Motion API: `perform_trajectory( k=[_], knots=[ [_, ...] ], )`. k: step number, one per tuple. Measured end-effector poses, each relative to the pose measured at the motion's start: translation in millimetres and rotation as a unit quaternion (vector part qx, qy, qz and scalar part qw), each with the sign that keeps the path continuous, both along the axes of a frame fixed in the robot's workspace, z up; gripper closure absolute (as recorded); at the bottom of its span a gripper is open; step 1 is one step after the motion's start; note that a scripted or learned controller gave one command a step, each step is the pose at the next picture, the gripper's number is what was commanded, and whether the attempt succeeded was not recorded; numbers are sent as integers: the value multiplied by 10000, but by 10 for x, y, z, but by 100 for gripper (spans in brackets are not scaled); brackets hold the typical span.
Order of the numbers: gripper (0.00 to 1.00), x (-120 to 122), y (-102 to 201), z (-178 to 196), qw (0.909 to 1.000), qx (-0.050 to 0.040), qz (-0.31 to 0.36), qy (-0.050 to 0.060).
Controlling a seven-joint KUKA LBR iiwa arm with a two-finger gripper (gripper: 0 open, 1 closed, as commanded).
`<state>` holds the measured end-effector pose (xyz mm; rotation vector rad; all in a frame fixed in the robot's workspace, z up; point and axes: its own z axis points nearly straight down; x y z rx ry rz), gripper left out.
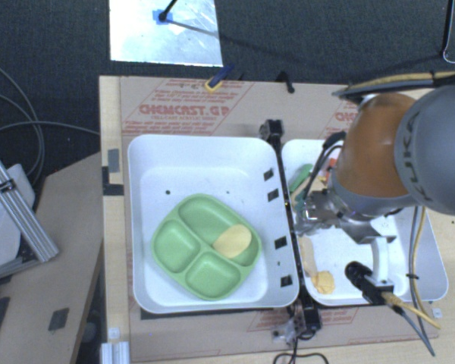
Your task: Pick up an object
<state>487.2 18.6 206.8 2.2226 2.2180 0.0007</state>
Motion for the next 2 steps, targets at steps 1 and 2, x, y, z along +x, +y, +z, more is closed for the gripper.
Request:
perform_trajectory(
  k=[1, 2],
  knots=[
    [100, -11, 344, -223, 10000, 12, 40, 17],
    [100, 4, 328, -104, 10000, 12, 39, -5]
  ],
)
